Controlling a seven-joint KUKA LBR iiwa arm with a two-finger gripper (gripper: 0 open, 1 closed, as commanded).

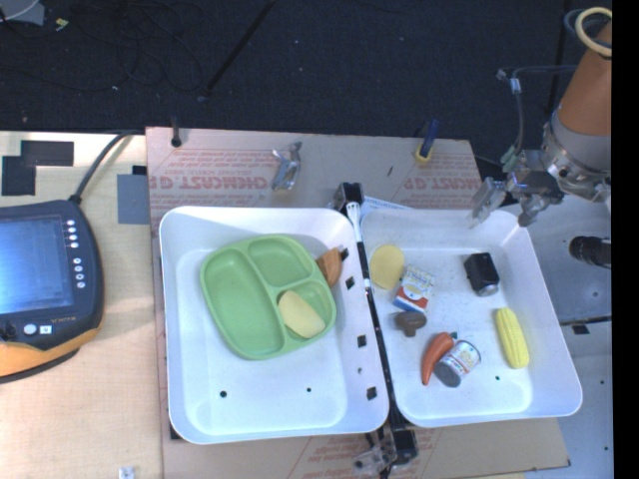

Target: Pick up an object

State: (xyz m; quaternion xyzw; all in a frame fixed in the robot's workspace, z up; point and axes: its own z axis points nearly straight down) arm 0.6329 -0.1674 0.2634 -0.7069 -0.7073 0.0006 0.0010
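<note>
The two-finger gripper (507,206) is seen at the upper right of the camera view, over the far right corner of the right-hand shallow white bin (555,387), with the grey arm and its orange band (587,88) rising behind it. Its two metal fingers (485,200) are spread apart, and nothing is seen between them; no object is touched.

No single thing is named by the task, so the nearest candidate is judged to be the small black box-like object (481,272), which lies on the bin floor nearer the camera than the gripper and a little toward the bin's middle. It is well clear of the fingers. Its long axis runs roughly from the far side of the bin toward the near side, slightly slanted, so a grasp across its short width is judged to call for the fingers to be set to either side of that axis.

Further off in the same bin, a yellow plastic corn cob (512,337) lies near the right wall, its length also running far to near. A red-orange chilli-shaped toy (435,356) rests against a small silver can (457,363), and a pale yellow rounded object (387,264) sits by the divider. These are placed well apart from the gripper.

In the left-hand bin, a green divided plastic plate (240,297) is seen holding a yellow piece (301,313).
</note>
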